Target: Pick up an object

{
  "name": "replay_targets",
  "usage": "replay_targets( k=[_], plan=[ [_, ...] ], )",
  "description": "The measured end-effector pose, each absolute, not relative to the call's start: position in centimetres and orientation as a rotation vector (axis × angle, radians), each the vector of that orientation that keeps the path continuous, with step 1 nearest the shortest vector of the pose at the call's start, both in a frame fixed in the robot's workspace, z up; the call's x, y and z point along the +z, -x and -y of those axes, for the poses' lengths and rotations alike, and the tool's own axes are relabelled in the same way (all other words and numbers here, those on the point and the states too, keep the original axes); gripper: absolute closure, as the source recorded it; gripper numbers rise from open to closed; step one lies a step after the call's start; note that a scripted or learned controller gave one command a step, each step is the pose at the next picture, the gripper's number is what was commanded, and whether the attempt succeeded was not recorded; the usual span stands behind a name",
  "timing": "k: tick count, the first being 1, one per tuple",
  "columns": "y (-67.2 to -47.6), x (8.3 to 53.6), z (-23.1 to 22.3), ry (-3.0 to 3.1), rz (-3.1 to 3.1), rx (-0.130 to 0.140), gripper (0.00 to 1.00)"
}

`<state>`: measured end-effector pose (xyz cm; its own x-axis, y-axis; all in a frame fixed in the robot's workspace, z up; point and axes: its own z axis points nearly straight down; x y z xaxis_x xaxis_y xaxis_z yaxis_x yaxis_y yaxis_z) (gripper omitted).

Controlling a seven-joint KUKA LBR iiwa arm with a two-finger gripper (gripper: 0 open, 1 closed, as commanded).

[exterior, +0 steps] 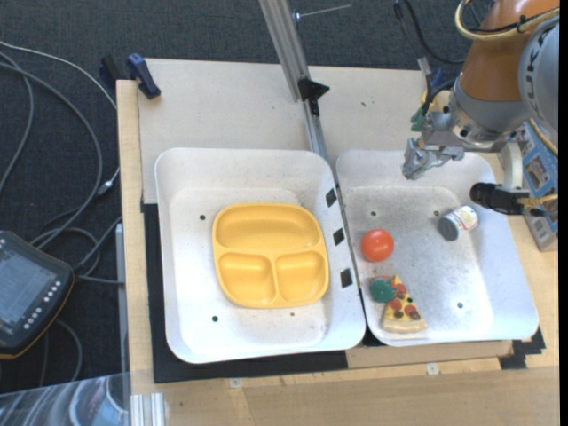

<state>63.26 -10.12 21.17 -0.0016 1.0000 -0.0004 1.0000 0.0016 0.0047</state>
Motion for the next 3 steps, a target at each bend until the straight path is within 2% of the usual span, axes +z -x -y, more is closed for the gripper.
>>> replay_targets(
  k=[1,3],
  plan=[
    [-61.7,20.8,4.7,-2.217,-2.231,0.000,1.00],
    [-60.8,20.7,-5.6,-2.217,-2.233,0.000,1.00]
  ],
)
